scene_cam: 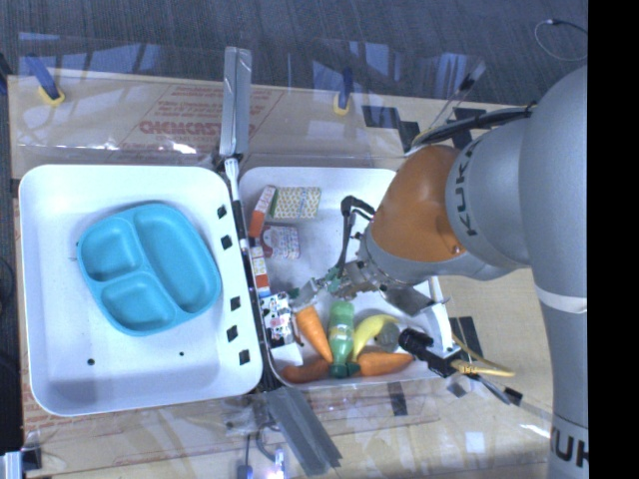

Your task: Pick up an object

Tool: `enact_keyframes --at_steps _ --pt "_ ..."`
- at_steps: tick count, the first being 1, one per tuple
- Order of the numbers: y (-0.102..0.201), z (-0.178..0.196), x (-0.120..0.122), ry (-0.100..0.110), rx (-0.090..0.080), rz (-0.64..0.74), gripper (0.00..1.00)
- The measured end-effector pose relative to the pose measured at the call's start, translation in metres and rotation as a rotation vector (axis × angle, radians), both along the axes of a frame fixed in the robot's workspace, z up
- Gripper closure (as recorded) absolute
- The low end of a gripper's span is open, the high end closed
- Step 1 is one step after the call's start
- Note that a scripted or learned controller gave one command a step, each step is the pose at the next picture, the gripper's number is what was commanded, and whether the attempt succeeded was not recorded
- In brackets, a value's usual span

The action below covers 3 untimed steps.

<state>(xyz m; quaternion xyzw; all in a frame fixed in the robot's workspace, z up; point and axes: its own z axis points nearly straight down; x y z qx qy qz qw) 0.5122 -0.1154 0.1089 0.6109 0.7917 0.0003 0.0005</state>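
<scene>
"KUKA" reads in grey letters on the arm (519,198), and faded red print, not legible from here, runs along the cardboard (190,118) behind the bins. The gripper (334,285) hangs over the right bin (329,180); I cannot tell how it is set. The toys crowd that bin's six o'clock edge: a green bottle (341,335) just beneath the gripper, one banana (371,329) at its three o'clock, three carrots (315,333) around them. Two small boxes (297,203) lie toward twelve o'clock with bare floor between. The left bin (60,297) holds one blue divided plate (148,267), with wide margins all round.
</scene>
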Motion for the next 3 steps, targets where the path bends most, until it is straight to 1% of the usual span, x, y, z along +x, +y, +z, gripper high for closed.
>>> enact_keyframes --at_steps 1,2,3 --pt "-0.005 -0.017 -0.033 -0.004 -0.005 -0.010 0.00" --pt "-0.003 -0.010 -0.033 0.002 -0.002 -0.001 1.00" --pt "0.026 0.084 -0.002 0.006 -0.001 -0.164 1.00"
